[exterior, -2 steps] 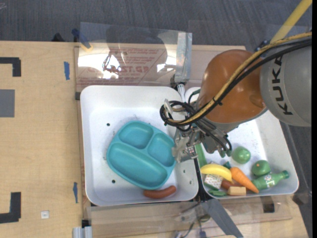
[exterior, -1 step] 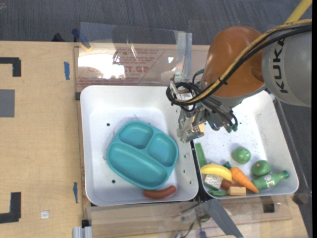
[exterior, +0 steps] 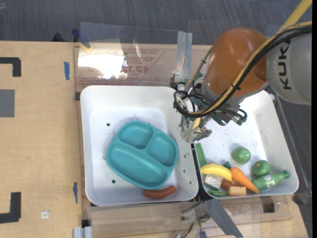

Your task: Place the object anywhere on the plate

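Observation:
A teal plate (exterior: pixel 142 154) with three compartments lies in the left bin (exterior: pixel 96 108). A red sausage (exterior: pixel 159 192) rests on the bin floor just past the plate's near edge. The right bin (exterior: pixel 277 133) holds a pile of toy food at its near end: a banana (exterior: pixel 216 171), a carrot (exterior: pixel 243 179), a green apple (exterior: pixel 241 155), a green bottle (exterior: pixel 271 179) and other pieces. My gripper (exterior: pixel 194 132) hangs over the wall between the two bins, above the left end of the right bin. I see nothing held in it.
The big orange wrist (exterior: pixel 235 68) and its cables cover the far part of the right bin. A clear plastic sheet (exterior: pixel 129 63) lies behind the left bin. Wooden bench top (exterior: pixel 34 133) stretches to the left.

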